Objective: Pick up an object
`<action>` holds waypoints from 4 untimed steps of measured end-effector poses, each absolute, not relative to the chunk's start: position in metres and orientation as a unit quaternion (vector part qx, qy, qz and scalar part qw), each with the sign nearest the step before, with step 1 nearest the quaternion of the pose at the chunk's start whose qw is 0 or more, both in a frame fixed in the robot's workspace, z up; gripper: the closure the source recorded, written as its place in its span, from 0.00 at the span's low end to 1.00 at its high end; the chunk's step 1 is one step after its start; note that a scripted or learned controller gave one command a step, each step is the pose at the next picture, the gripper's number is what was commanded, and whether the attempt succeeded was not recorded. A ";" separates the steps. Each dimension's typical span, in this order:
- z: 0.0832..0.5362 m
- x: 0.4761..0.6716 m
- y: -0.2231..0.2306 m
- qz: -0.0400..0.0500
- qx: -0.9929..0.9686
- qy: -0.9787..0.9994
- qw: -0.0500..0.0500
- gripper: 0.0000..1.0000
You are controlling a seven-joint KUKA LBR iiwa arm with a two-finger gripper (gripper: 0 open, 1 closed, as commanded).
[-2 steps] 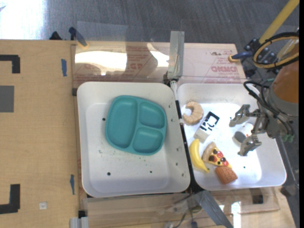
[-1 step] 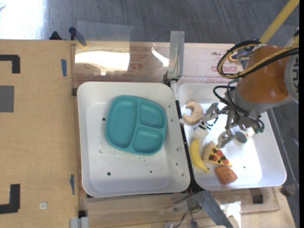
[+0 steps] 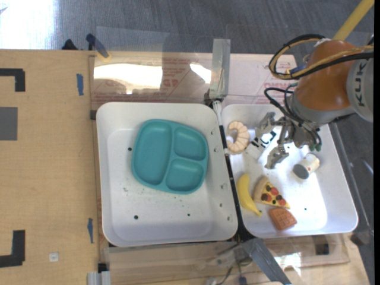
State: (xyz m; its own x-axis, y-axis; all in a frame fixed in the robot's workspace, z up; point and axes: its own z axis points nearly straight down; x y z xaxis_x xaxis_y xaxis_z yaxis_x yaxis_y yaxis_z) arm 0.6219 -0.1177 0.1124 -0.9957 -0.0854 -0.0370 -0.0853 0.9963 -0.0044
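My gripper (image 3: 270, 140) hangs over the upper middle of the right bin (image 3: 338, 212), under the orange wrist band. It is open, its two metal fingers (image 3: 276, 157) spread apart with nothing held between them. A pale ring-shaped toy pastry (image 3: 238, 136) lies just left of the fingertips, by the bin's left wall. A small white and grey cylinder (image 3: 306, 165) lies just right of the lower finger. Further toward the front are a yellow banana (image 3: 246, 195), a pizza slice (image 3: 271, 193) and a reddish-brown biscuit-like piece (image 3: 282, 218).
The left bin (image 3: 113, 177) holds a teal divided plate (image 3: 170, 155). A raised divider (image 3: 228, 177) runs between the two bins. Cables loop above the wrist at the right bin's back edge. Bare bin floor lies at the right bin's front right.
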 end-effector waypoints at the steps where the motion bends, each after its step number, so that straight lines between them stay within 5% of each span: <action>1: 0.111 0.602 -0.101 -0.002 0.109 0.993 0.034 0.00; 2: 0.110 0.574 -0.161 -0.001 0.150 0.988 0.030 0.00; 3: 0.088 0.598 -0.090 0.002 0.207 0.978 0.006 0.00; 4: 0.103 0.600 -0.093 0.001 0.208 0.978 0.012 1.00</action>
